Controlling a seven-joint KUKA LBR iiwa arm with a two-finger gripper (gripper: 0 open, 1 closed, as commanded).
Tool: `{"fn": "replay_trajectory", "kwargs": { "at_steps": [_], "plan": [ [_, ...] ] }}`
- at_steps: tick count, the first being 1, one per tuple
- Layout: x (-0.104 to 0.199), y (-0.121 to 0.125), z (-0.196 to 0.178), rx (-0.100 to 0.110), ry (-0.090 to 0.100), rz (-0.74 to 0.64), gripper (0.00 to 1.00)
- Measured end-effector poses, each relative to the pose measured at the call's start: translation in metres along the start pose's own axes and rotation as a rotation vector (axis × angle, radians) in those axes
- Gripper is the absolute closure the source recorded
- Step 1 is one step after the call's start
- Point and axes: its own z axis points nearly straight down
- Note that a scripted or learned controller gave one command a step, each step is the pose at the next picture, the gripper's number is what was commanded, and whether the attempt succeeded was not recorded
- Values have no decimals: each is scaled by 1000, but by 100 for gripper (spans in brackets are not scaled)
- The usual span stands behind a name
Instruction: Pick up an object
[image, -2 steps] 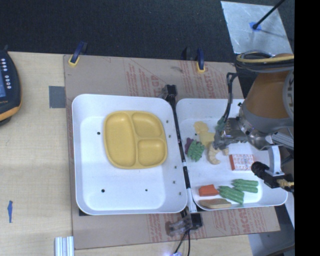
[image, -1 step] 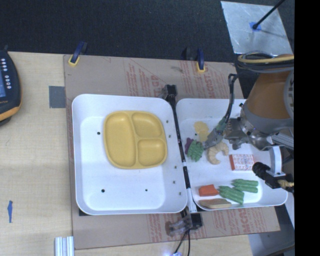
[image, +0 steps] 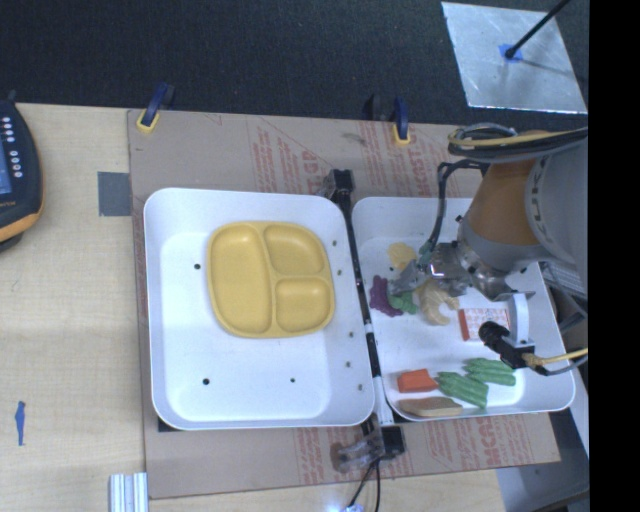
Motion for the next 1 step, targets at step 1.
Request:
{"fn": "replay_trajectory", "kwargs": {
  "at_steps": [1],
  "plan": [
    [17,84,-2,-7,-1,-4,0]
  ]
}}
